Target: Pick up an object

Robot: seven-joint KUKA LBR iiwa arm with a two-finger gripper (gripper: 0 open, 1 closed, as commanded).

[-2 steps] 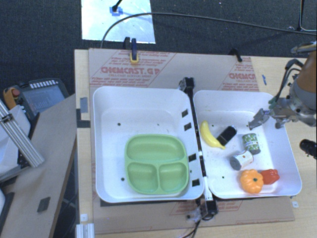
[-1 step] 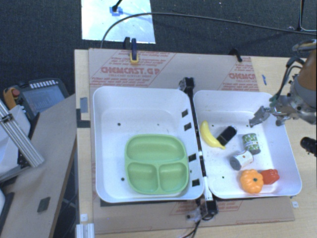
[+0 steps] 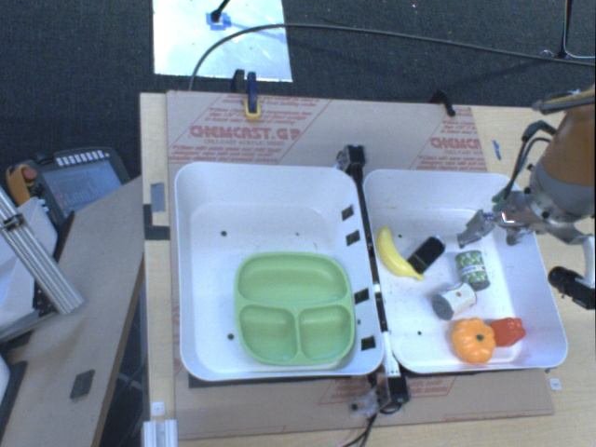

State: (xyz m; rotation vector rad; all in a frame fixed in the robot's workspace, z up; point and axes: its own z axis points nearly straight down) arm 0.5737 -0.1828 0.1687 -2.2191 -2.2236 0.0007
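Observation:
The right bin (image 3: 414,198) holds a yellow banana (image 3: 396,254), a small black block (image 3: 426,251), a green-patterned can (image 3: 472,268), a white and grey cylinder (image 3: 454,301), an orange pumpkin (image 3: 473,340) and a red piece (image 3: 507,331). My gripper (image 3: 491,231) hangs over the bin's right part, just above and behind the can. It is open, and nothing sits between its fingers. The arm comes in from the right edge.
The left bin (image 3: 200,277) holds a green divided plate (image 3: 294,307). A black clip strip (image 3: 358,240) runs along the wall between the bins. Cables cross the floor behind the bench. A pendant (image 3: 79,184) lies on a side table at the left.

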